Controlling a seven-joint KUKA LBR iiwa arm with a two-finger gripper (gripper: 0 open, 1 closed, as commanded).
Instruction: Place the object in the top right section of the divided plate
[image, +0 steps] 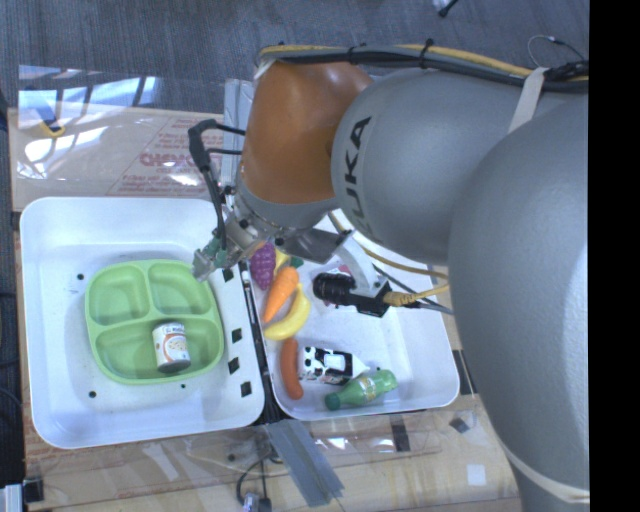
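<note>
Two white bins sit side by side on the worktop (120, 470). The left bin (40, 300) holds one green divided plate (125, 295) with three compartments: two small ones along its upper edge and one wide one below. One small can (171, 346) with a pale label stands upright in the wide lower compartment, toward its right side.

The right bin (430, 350) holds six things. One bunch of purple grapes (262, 263) lies at its upper left, with one carrot (282, 290) just beside it and one banana (290, 318) touching the carrot's lower end. Below them lies one orange-red sausage-shaped piece (290, 368), next to one black-and-white carton (328, 366). One green bottle (362, 390) lies on its side near the bin's lower edge.

The grey arm fills the right and upper part of the frame. Its claw (212, 258) hangs over the rims between the two bins, just beside the plate's upper right corner. Whether the claw is spread or pressed together cannot be told, and nothing can be made out in it.
</note>
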